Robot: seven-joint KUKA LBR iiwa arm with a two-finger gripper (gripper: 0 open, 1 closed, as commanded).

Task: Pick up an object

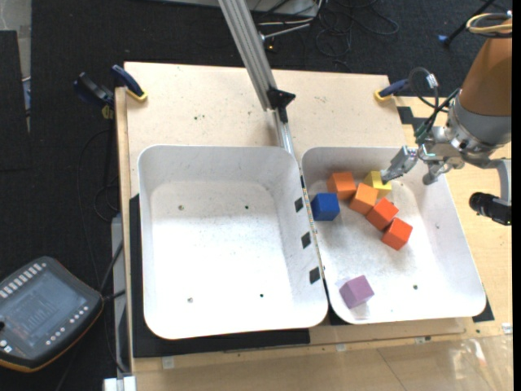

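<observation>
The yellow block [378, 181] lies in the right bin [456, 255], just below and a little to the left of the fingers [400, 166], and it looks like the likeliest thing to be picked because it is the nearest piece to them. It sits at the top of a tight cluster: an orange block [343, 184] touches or nearly touches it on the far side from the fingers, and more orange blocks [383, 213] trail away downward, the last one [397, 233] farthest from the fingers. That crowding probably explains the slanted approach, since a straight drop would meet the neighbours. A blue block [325, 206] stands apart beyond the cluster, close to the wall shared with the left bin [163, 186], and a purple block [356, 291] sits alone, well away from the fingers near the bin's front edge. The fingers appear spread apart with nothing between them, poised above the bin's upper corner. The desk [203, 104] carries both bins, with clamps [130, 84] at its back corners holding the board steady.
</observation>
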